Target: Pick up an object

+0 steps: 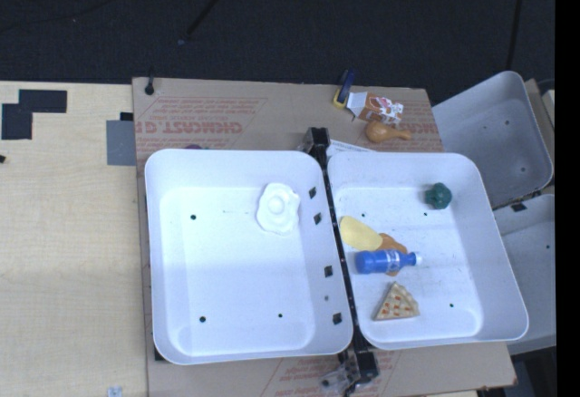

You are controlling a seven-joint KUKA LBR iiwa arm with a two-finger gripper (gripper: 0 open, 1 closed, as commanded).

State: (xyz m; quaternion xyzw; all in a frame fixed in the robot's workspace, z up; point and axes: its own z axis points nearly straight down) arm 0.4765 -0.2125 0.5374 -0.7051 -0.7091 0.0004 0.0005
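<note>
Colours across the two white bins

The left bin [172, 295] and right bin [489, 295] are white; a white fried egg [277, 208] is seen in the left, while a dark green ball [439, 196], yellow banana [360, 233], blue bottle [382, 261] with white cap and speckled tan pizza slice [396, 304] are seen in the right.

The yellow piece [360, 231] partly hides an orange item [392, 244] beneath it.

Two bins side by side on the table [72, 241]. Left bin [172, 314] holds a fried egg toy [277, 208] near its back right. Right bin [489, 295] holds a ball [439, 196] at back, a banana [360, 233] behind a bottle [384, 261], and a pizza slice [397, 304] in front.
</note>
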